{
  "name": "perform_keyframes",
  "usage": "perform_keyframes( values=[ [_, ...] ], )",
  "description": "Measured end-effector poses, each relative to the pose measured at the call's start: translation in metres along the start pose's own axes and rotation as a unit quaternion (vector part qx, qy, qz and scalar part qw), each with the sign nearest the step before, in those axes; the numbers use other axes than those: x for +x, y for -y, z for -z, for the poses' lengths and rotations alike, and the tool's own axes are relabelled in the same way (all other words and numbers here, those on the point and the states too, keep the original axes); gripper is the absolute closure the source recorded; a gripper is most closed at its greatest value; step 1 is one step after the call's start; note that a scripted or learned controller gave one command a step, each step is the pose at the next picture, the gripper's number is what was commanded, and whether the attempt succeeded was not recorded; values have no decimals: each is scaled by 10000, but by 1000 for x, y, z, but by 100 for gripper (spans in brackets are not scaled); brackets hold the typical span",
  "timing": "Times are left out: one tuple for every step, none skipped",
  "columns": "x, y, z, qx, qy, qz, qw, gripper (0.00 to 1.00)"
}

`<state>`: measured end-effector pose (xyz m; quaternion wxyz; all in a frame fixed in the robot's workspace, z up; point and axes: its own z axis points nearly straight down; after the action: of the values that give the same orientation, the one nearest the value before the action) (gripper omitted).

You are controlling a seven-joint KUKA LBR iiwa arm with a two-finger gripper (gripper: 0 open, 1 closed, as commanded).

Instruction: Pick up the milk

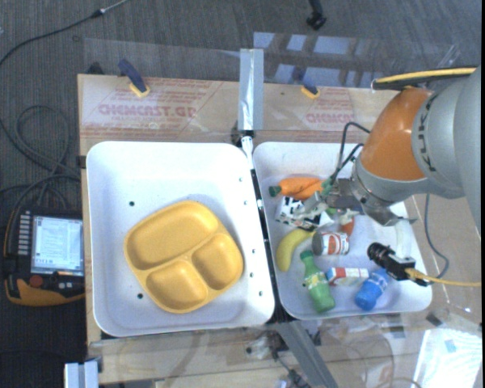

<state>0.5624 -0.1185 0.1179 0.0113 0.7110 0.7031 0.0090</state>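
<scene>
— Where was the pincer [333,203]?

— Low in the right white bin [416,297], under the grey arm with its orange band [396,148]. Whether it was parted or closed I could not tell.

— And the milk?

— The small black-and-white cow-patterned milk carton [292,210] lay just left of the pincer, beside an orange carrot [300,187] and above a yellow banana [288,246].

— What crowded it?

— A red-labelled tin can [332,243], a green bottle [318,288], a blue bottle [373,290]. A yellow divided plate [183,255] sat in the left white bin [113,176].
</scene>
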Motion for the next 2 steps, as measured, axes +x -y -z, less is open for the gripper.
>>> perform_keyframes(
  values=[
    [-12, 2, -7, -146, -22, 893, 9959, 0],
    [-12, -3, 8, -219, -6, 894, 9958, 100]
  ],
)
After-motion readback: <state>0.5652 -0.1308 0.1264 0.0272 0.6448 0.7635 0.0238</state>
